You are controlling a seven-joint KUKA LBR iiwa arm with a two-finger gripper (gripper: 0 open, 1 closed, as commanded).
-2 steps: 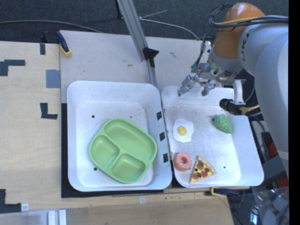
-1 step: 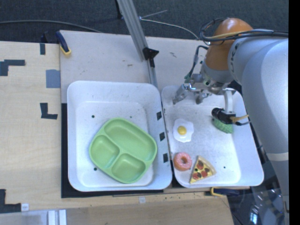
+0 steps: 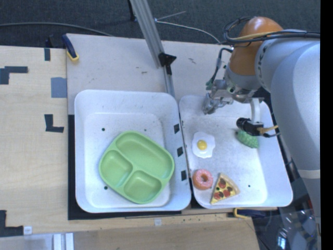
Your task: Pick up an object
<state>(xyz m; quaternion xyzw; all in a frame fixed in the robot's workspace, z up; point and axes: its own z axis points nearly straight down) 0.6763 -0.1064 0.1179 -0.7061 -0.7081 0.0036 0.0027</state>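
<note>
We see the gripper (image 3: 209, 107) hovering over the upper left corner of the right bin (image 3: 270, 189), though we cannot tell its state. Below it lie a fried egg (image 3: 203, 145), a doughnut (image 3: 202, 179) and a pizza slice (image 3: 224, 188), while a green divided plate (image 3: 137, 166) fills the left bin (image 3: 86, 105).

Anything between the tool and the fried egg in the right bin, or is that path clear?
Nothing visible stands in the way. The tool sits over the far end of the right bin, and the fried egg lies nearer the camera, with bare bin floor between them. The green toy, doughnut and pizza slice lie off that line.
</note>
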